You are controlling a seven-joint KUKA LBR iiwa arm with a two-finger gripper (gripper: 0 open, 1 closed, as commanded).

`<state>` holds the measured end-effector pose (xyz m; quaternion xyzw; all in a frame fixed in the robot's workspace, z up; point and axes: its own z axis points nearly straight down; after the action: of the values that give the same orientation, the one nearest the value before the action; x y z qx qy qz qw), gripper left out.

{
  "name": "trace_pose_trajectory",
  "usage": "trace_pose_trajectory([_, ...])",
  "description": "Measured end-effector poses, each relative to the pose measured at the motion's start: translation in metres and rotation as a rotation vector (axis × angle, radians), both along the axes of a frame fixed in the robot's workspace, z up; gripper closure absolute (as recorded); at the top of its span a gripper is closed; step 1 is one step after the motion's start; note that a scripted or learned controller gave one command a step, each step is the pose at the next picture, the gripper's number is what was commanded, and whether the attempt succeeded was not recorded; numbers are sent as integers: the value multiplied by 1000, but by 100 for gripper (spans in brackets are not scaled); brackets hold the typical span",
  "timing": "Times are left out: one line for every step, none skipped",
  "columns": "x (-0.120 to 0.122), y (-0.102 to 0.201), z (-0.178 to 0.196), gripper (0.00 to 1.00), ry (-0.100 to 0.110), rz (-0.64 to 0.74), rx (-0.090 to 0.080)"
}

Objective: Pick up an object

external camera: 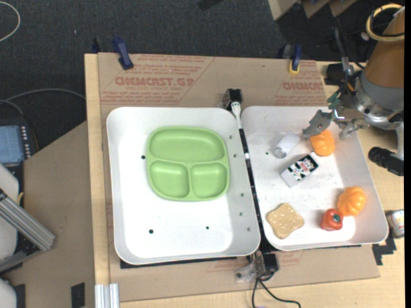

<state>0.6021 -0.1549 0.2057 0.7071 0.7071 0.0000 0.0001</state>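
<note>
Landmark: the black-and-white block (300,169), sitting mid right bin (257,172).

Far left of the block, the left bin (122,172) is carrying a green three-compartment plate (188,163), lying flat in the bin's upper middle. Bare white floor is showing all round the plate, widest along the bin's near edge.

The two bins are meeting at a black seam well left of the block.

Just up-left of the block, a small grey piece (280,151) is lying apart from it. Below-left of the block, a tan cracker-shaped toy (284,220) is lying near the bin's front rim. The floor between block and seam is sitting open.

Up-right of the block, a small orange fruit toy (323,144) is sitting close by, not touching it. The gripper (330,124) is hanging right over that orange toy, fingers spread apart, one on each side above it, nothing between them. The arm is coming in from the right, over the bin's upper right corner.

Down-right of the block, a red tomato-like toy (332,219) and an orange pumpkin-like toy (351,201) are sitting just beside each other, near the right rim. Free floor is lying between them and the block.

Cardboard (167,82) is lining the bench beyond both bins.
</note>
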Motion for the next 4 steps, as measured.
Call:
trace_pose_trajectory([-28,-7,-106,0,0,1,0])
trace_pose_trajectory([36,-50,-121,0,-5,1,-4])
trace_pose_trajectory([59,-62,-121,0,12,3,18])
trace_pose_trajectory([60,-62,-110,100,6,6,12])
